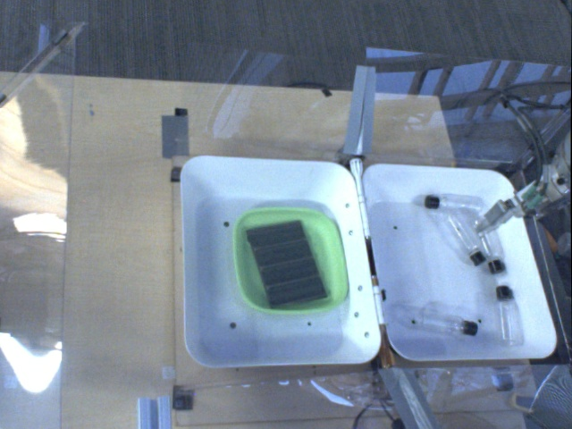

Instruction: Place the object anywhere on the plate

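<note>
White shallow plastic bins are seen side by side: the left bin (201, 266) holds a square lime-green plate (332, 257) with a dark grey ribbed slab (286, 264) on it, the right bin (527, 329) several clear black-capped vials (447, 204), well apart from the plate. The gripper (500, 211) is seen at the right bin's upper right; its state cannot be told. One vial should be gripped mid-body and set on bare plate.
</note>
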Motion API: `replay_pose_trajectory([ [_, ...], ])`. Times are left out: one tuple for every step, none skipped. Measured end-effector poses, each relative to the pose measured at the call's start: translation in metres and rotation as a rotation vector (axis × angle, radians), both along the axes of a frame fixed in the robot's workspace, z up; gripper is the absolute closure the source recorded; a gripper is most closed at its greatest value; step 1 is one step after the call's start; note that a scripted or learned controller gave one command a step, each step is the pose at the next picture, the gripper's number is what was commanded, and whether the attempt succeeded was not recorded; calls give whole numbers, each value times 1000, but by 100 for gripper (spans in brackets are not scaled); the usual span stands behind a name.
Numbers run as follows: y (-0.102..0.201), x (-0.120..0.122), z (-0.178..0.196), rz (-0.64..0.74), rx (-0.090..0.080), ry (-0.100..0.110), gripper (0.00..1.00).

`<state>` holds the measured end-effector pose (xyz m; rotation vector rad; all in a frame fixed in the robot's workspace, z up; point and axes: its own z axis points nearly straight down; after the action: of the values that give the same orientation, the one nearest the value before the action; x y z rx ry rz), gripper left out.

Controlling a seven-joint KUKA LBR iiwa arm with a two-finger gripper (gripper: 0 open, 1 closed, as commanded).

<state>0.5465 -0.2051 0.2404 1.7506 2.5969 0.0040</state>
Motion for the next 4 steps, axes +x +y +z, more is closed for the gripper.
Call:
replay_pose_trajectory([
  [0, 0, 3, 220, -2, 1, 0],
  [-1, -20, 40, 492, -6, -1, 0],
  [-1, -57, 76, 713, -9, -1, 0],
  [-1, -57, 70, 934, -11, -1, 0],
])
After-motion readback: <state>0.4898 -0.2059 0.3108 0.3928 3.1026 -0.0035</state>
